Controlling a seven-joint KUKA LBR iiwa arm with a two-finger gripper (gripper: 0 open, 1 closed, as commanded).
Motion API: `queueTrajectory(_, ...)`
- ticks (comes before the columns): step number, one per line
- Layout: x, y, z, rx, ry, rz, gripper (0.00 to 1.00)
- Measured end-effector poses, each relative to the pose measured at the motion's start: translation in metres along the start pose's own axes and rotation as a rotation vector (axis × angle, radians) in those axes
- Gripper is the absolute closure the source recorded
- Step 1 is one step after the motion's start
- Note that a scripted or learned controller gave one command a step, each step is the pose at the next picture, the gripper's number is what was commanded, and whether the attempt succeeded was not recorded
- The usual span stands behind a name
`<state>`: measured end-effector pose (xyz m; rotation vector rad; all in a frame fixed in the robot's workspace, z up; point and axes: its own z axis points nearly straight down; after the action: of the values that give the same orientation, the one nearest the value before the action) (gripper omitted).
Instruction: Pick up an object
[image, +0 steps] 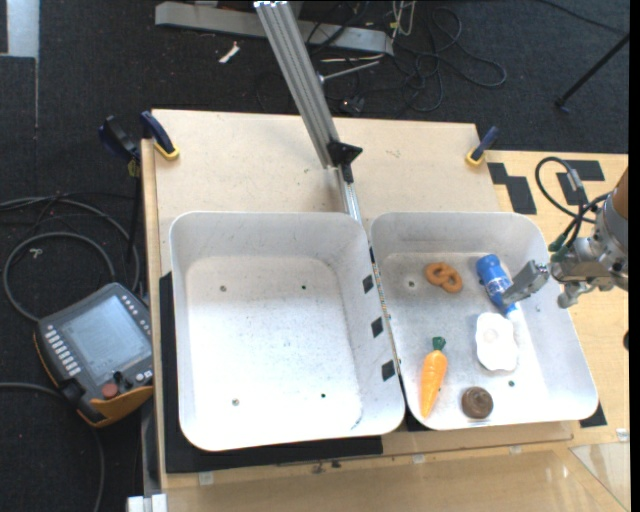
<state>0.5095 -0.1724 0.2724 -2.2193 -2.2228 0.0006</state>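
Note:
The right bin (400, 238) holds several small objects. A brown pretzel (443, 276) lies near its back, with a blue bottle (490, 273) just to its right. Below them are a white lump (496, 341), an orange carrot (432, 377) with a green top, and a brown round piece (477, 402). My gripper (550, 288) hangs over the bin's right rim. It is open with nothing between its fingers. One finger (526, 284) reaches down beside the blue bottle's lower end.
The left bin (190, 330) sits beside the right one, sharing a middle wall. A metal pole (305, 85) slants over the bench from the back. Clamps (160, 138) sit at the back corners. A teach pendant (95, 345) lies on the floor at left.

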Motion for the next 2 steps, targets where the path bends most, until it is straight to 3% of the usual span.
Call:
queueTrajectory(1,0.000,0.000,0.000,-0.001,0.000,0.001,0.00)
queueTrajectory(2,-0.003,-0.006,0.062,0.006,0.001,0.003,0.00)
